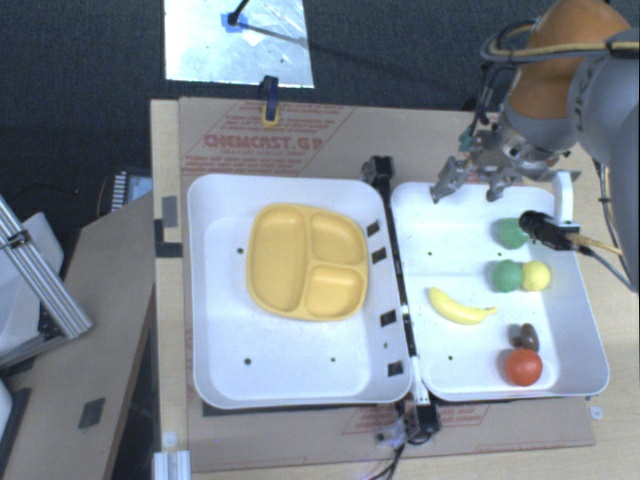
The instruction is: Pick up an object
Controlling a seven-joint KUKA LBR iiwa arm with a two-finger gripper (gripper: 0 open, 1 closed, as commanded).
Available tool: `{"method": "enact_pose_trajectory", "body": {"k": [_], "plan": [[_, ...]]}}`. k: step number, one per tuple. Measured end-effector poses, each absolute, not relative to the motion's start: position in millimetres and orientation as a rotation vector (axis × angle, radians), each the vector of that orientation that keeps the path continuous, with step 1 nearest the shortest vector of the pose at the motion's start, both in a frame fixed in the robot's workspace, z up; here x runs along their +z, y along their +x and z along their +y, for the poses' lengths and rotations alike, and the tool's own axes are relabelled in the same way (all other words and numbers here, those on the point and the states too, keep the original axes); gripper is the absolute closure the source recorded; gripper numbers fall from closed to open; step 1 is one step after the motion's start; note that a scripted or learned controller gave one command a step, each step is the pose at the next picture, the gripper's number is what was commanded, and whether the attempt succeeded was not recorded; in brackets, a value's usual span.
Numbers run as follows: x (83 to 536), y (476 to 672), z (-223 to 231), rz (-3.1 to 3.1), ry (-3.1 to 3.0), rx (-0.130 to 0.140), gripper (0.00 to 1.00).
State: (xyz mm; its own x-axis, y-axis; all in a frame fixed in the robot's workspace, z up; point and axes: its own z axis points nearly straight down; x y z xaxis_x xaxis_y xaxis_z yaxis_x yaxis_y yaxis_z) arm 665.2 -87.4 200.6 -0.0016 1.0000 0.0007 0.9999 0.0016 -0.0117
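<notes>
Nearest the camera, front rim of left shallow white bin (300,396); it holds a yellow plastic three-compartment plate (305,261). Right shallow white bin (440,373) holds a yellow banana (460,308), a green ball (507,275) touching a yellow ball (537,276), another green ball (512,233), a small brown object (525,336), a red-orange tomato (523,367). Claw (472,182) hangs over the far rim, fingers spread apart, gripping nothing.
</notes>
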Motion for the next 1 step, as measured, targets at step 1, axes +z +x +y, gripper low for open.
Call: {"method": "enact_pose_trajectory", "body": {"k": [1], "plan": [[209.2,668.0,-87.1,-2.226,-2.218,-0.001,0.00]]}}
